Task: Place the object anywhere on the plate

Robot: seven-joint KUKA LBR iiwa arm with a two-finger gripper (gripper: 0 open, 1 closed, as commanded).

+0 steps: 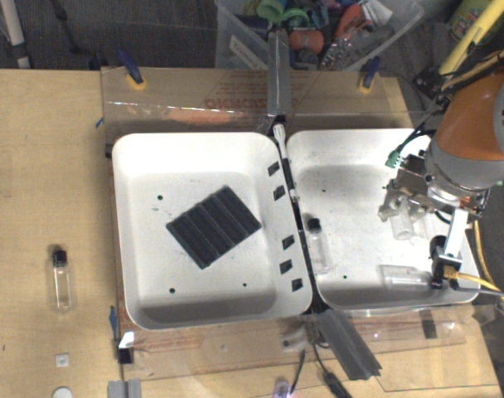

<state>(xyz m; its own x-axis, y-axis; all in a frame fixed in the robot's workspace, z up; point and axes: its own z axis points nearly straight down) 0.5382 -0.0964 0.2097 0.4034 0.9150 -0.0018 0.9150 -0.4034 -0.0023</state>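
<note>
Vial [316, 243], clear with a dark cap, lies in the right bin [360, 152], close against the divider between the two bins. The plate [213, 225], a dark ribbed square turned like a diamond, lies flat in the middle of the left bin [152, 160], well apart from the vial. The gripper [404, 214] hangs over the right bin's right side, away from the vial; I cannot tell its state. A second vial [61, 278] lies on the bench [36, 156], left of the bins.
</note>
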